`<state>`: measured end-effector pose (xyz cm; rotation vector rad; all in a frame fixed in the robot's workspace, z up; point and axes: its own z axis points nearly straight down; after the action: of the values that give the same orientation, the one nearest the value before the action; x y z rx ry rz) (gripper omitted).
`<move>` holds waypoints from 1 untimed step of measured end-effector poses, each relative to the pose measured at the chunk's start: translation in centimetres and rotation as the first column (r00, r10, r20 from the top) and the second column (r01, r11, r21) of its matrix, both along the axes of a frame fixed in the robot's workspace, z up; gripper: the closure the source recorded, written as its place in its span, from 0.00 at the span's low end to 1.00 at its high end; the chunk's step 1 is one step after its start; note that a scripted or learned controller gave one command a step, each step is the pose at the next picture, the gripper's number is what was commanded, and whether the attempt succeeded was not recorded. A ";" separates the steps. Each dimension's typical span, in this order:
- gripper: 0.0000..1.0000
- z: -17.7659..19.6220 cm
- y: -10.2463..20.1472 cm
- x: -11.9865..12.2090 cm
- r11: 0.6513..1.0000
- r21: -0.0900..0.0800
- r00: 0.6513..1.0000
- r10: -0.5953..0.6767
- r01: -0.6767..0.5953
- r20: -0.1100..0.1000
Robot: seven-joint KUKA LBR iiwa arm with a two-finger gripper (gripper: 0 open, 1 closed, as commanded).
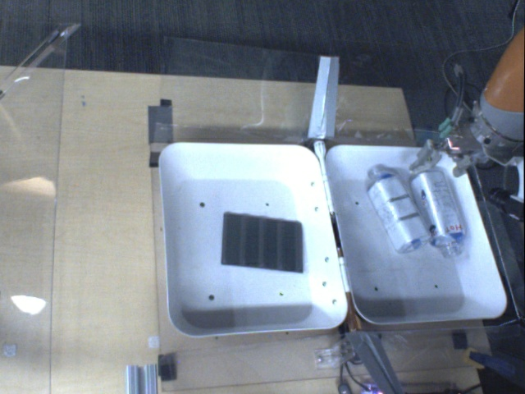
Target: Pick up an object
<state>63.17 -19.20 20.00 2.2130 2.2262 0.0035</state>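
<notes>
Two clear plastic bottles lie side by side in the right bin (394,298), one to the left (394,208) and one to the right (439,208), both with blue caps pointing toward the front. A dark ribbed rectangular pad (262,241) lies flat in the middle of the left bin (189,187). My gripper (441,159) hangs over the far right corner of the right bin, just above the bottles' far ends. Its fingers are spread open and hold nothing.
A grey metal post (324,97) stands behind the seam between the bins. The arm (504,97) with its orange band and cables occupies the upper right. Wooden bench top (82,220) stretches to the left of the bins.
</notes>
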 end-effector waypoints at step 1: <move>0.00 -5.7 0.6 1.0 0.990 -0.014 0.989 0.143 -0.142 0.032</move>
<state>64.16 -18.64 14.28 2.0273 2.3544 0.0269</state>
